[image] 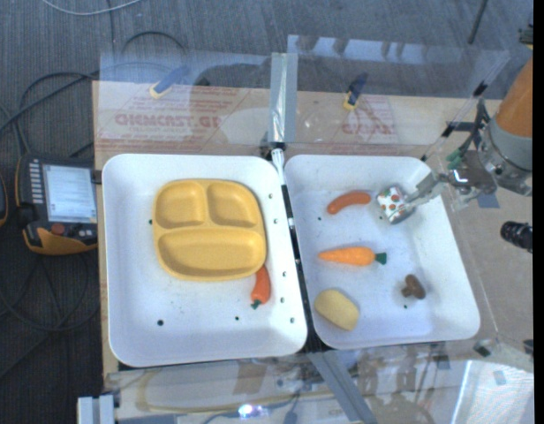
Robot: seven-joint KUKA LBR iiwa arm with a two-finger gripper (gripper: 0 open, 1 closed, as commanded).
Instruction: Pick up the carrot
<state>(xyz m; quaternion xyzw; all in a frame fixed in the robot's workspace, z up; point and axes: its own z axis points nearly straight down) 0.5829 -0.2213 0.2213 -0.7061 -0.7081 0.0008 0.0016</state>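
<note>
The carrot (348, 256) is orange with a small green top at its right end. It lies flat in the middle of the right bin (449, 316), pointing left. My gripper (392, 205) hangs over the back of that bin, up and to the right of the carrot and well apart from it. The grey arm (510, 140) with its orange band comes in from the right edge. Nothing shows between the fingers.
Just left of the gripper lies an orange sausage-shaped piece (348, 201). The right bin also holds a yellow lump (336, 309) at the front and a small brown piece (413, 286). In the left bin (131, 325) are a yellow divided plate (208, 228) and a red pepper (260, 286).
</note>
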